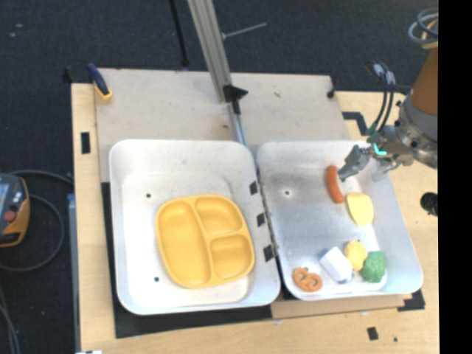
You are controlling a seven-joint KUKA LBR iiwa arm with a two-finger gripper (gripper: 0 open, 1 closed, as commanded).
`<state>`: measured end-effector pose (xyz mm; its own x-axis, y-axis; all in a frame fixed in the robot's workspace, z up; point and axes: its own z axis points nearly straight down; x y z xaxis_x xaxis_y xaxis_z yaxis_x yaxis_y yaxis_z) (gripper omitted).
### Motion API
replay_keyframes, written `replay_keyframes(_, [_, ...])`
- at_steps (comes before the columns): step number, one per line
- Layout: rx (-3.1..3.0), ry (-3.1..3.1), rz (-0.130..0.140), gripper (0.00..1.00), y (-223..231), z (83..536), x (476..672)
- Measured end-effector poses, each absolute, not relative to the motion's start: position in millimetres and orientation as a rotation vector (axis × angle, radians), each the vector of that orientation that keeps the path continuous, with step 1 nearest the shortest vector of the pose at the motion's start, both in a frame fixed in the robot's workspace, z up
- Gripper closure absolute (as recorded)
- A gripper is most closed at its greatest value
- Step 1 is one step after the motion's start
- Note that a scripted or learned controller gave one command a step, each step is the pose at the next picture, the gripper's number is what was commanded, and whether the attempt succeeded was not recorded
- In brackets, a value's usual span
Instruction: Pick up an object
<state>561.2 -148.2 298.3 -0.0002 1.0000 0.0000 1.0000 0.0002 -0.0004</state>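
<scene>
1. Where the grey arm with the orange band is reaching in from the right edge, its claw (366, 161) is hanging over the far right part of the right shallow white bin (295, 220).
2. The two fingers are standing apart, one at the left and one at the right, and nothing is sitting between them.
3. The left finger is pointing toward the red-orange sausage-shaped toy (335, 184), which is lying just beside the claw, slightly left and nearer; whether they are touching is too fine to tell.
4. A pale yellow rounded block (360, 208) is lying just near of the sausage, on the bin's right side.
5. Along the near right corner of the same bin, four small things are clustering: an orange pretzel-shaped toy (307, 279) at the left, a white cuboid block (335, 263) next to it, a small yellow lumpy toy (355, 254) just behind that, and a green broccoli-like toy (374, 266) at the right.
6. In the left shallow white bin (133, 198), a yellow plastic plate with three compartments (204, 240) is lying flat toward the near right part.
7. Both bins are sitting side by side on the pale wooden bench (162, 102), and a slanted grey metal rail (211, 43) is rising from the bench's far middle.
8. A blue-and-yellow clamp (99, 81) is gripping the bench's far left corner.
</scene>
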Motion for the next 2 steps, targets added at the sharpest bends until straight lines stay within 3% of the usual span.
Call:
replay_keyframes(1, [-2.222,-2.223,-0.002,0.0,-148,299,561.7])
replay_keyframes(2, [-2.22,-2.219,0.006,0.0,-151,237,566.0])
